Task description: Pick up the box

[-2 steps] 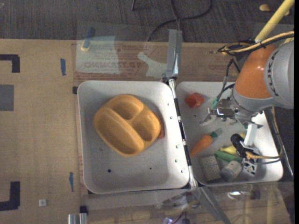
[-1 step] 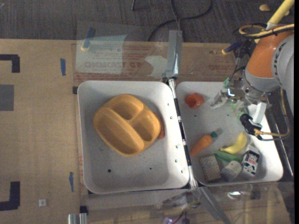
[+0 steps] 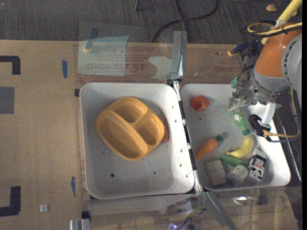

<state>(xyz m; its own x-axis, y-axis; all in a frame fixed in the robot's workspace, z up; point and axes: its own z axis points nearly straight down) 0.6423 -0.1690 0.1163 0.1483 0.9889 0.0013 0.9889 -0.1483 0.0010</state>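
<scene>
The box (image 3: 257, 166) is a small white carton with dark blue and red print. It lies near the front right corner of the right bin (image 3: 278, 178), next to a banana (image 3: 242, 149). My gripper (image 3: 238, 107) hangs over the back part of that bin, well behind the box and apart from it. A pale green translucent object (image 3: 240, 121) sits just under the gripper; I cannot make out whether the two touch.
The right bin also holds a red item (image 3: 200, 102), a carrot (image 3: 207, 148), a green piece (image 3: 231, 160), a tan speckled block (image 3: 216, 172) and a grey can (image 3: 237, 175). An orange divided plate (image 3: 130, 127) lies in the left bin (image 3: 96, 176). A black cable (image 3: 261, 128) dangles from the wrist.
</scene>
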